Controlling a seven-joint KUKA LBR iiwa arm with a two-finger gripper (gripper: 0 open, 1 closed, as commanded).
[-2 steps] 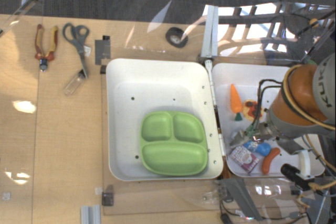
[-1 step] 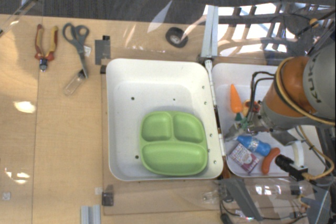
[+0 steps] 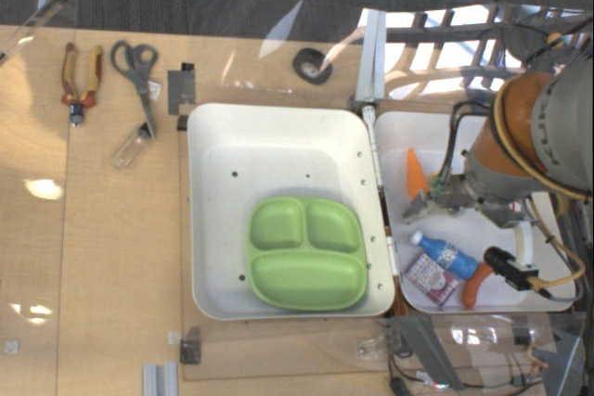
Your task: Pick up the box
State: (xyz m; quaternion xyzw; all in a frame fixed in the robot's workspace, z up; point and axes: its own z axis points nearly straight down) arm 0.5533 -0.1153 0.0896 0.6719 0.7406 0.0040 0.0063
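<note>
**Box lies low in the right bin**

Nearest you, the box lies at 6 o'clock in the right bin — a blue bottle touching it. The gripper hovers toward 12; you cannot tell its jaw state.

The arm reaches in from the right — a thick grey body with an orange band above the wrist, bent downward. Black cables loop around the wrist section. The tool sits low at the arm's end, pointing left — whether its fingers are apart or closed cannot be made out.
</note>
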